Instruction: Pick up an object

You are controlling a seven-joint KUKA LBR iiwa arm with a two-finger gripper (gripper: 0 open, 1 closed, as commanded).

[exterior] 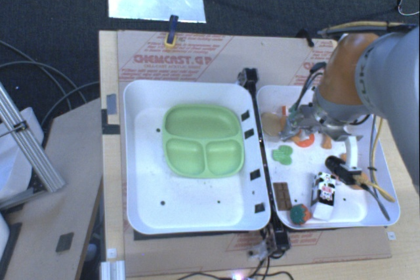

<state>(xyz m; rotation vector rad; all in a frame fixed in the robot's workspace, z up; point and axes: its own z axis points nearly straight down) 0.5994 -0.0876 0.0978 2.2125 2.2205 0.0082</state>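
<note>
A: Any writing?
B: "CHEMCAST" on the worktop (172,60) sheet. Left bin (141,160) holds a green tray (202,141).
A: The tool (293,130)?
B: In the right bin (374,206), beside an orange piece (304,140); grip unclear.

Divided plate (202,140) in left bin (141,160); small toys in right bin (374,206)

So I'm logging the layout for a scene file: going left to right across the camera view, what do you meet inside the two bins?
Green divided plate → brown chocolate bar → green clover-shaped toy → black-and-white cow toy.
</note>
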